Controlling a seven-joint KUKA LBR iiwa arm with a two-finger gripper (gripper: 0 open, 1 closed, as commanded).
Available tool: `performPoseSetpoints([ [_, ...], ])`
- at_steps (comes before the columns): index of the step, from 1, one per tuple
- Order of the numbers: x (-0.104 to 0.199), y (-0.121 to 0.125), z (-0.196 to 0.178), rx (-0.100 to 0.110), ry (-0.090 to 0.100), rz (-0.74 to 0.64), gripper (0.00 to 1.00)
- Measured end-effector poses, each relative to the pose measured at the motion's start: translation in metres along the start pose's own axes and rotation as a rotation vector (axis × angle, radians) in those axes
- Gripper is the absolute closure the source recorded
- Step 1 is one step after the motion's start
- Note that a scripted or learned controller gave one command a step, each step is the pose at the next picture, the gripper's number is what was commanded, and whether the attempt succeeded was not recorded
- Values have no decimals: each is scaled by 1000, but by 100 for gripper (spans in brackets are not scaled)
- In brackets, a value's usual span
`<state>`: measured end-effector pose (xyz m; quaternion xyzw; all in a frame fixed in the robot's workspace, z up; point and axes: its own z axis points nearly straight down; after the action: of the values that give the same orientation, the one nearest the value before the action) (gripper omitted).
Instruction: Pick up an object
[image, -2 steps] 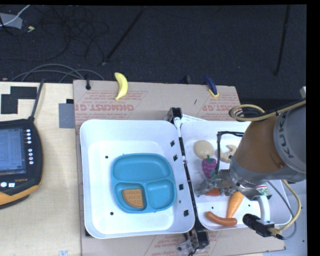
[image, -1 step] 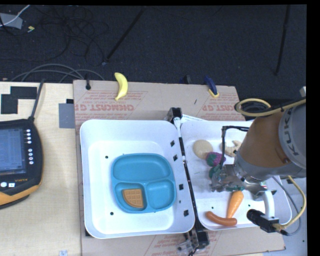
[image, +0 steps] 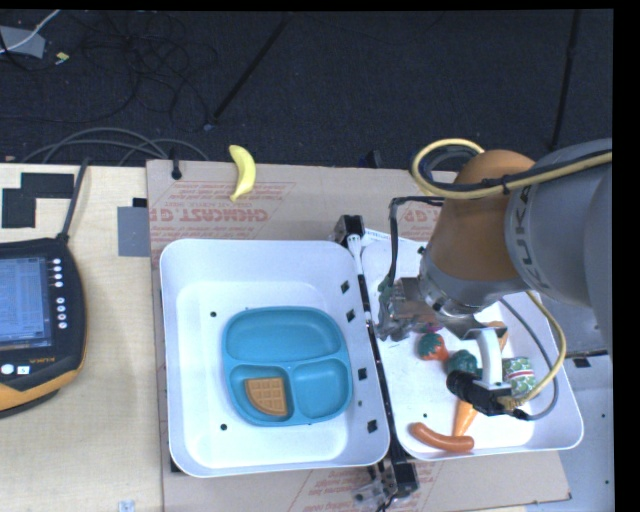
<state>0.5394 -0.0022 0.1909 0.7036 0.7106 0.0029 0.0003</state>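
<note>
The gripper (image: 400, 318) is seen low over the near-left part of the right bin (image: 560, 425), close to the divide between the two bins; how it is set, and whether anything is taken up in it, cannot be told, since the wrist hides it from above. The arm (image: 540, 235), grey with an orange band, is reached in from the right and covers much of that bin.

The bench board (image: 300, 205) is seen beneath both bins, with printed lettering along its far edge. A left bin (image: 190, 300) is placed beside the right one, their inner walls touching. In the left bin a blue divided plate (image: 285, 345) is laid near the middle, and a small waffle piece (image: 267, 397) is lodged in its near-left compartment.

At the far left a handheld control pendant (image: 30, 315) with a lit screen is rested on the pale tabletop (image: 110, 440).

In the right bin several small objects are gathered near the front. An orange sausage-shaped piece (image: 440, 438) is laid along the near wall. Just above it an orange carrot-like piece (image: 465, 415) is found, partly crossed by a black part. A green and red round toy (image: 432, 346) is set just beside the gripper, and a teal lump (image: 465, 361) next to it.

A yellow banana (image: 242, 171) is left on the board behind the left bin, well apart from the gripper.
</note>
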Motion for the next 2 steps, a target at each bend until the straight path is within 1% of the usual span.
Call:
performPoseSetpoints([
  [1,-16,-45,-158,-10,-2,10,100],
  [2,49,-58,-175,4,-2,3,100],
])
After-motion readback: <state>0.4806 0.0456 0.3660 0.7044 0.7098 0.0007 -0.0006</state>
